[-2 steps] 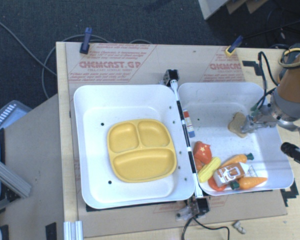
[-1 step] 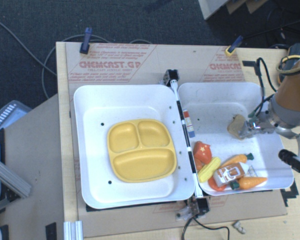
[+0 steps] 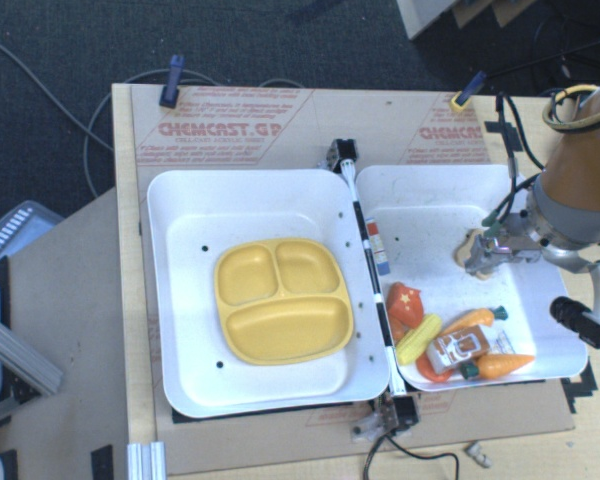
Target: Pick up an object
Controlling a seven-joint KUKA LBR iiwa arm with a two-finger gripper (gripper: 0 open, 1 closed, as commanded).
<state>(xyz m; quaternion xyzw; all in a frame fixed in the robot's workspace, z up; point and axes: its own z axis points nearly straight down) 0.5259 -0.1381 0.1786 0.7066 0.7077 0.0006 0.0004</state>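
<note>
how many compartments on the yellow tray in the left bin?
3. On the yellow tray in the left bin: two small compartments along the far side, left and right, and one wide compartment along the near side.

Cut off, overlapped, or too small to read

The grey arm with the orange band [image 3: 578, 183] runs off the right edge; the state of its small metal gripper [image 3: 483, 253] is too blurred to judge. The printed packet [image 3: 460, 348] overlaps the orange carrot-shaped toys [image 3: 500, 364], its label unreadable. The red strawberry-like toy [image 3: 406, 303] is partly covered by the yellow corn-shaped toy [image 3: 418, 338].
</note>
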